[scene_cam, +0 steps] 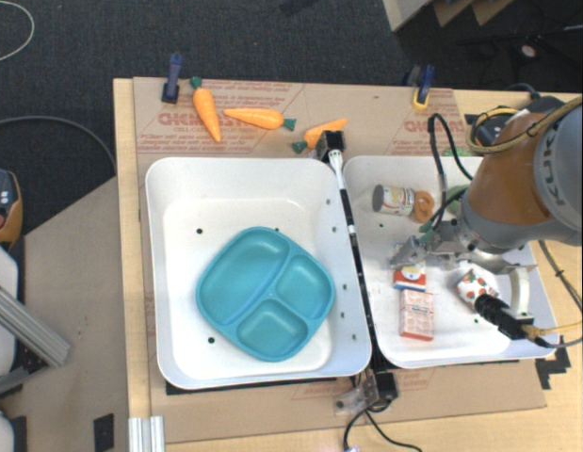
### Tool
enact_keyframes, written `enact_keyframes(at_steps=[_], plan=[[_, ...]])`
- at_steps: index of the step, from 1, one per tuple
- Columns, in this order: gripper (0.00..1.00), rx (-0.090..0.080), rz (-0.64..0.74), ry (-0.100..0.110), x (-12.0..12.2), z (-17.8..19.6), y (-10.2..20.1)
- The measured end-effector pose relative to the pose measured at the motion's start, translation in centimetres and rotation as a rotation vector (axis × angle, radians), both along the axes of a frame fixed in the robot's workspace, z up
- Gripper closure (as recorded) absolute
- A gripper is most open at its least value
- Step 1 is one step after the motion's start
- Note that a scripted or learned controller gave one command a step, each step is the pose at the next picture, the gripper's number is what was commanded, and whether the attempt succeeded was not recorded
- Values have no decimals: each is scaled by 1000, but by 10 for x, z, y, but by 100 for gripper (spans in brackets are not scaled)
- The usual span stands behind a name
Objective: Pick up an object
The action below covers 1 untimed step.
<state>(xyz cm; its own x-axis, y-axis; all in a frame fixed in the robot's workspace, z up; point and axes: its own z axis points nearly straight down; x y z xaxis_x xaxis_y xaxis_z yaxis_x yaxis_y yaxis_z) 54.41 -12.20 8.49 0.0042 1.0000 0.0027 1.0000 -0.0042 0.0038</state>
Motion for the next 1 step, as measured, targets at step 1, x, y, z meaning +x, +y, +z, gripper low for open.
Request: enact_keyframes(at_steps=[1], plan=[[0,-5,2,-8,-31,4,23]])
